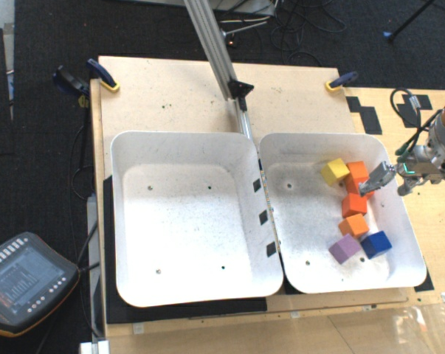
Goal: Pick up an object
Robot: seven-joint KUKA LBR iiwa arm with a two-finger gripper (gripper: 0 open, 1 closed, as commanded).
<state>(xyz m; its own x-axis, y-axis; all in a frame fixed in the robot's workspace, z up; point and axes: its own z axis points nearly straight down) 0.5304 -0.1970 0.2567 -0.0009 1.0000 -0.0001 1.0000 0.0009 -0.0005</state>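
Step in hand: the approach, by my reading; nothing is lifted yet.
Hand: the hand [377, 181] reaches in over the right rim of the right bin [296, 147], low among the upper blocks. Whether it is open or closed, I cannot tell; no block is visibly gripped.
Task's things: six blocks clustered along the right side of the right bin, toward the worktop's [178, 94] right edge.
Upper group: a yellow block [335, 172] touches an orange block [357, 172] just beside the hand's tip.
Middle: a second orange block [353, 204] sits right below the hand, and a third orange block [354, 225] lies under that.
Lower group: a purple block [345, 249] and a blue block [376, 244] lie side by side, nearest the worktop's front edge.
Left bin: the left bin [126, 198] lies toward the worktop's left edge.
Next move calls for: settling on one block, probably an orange one near the tip, and closing on it squarely; the tight packing could make neighbours shift.
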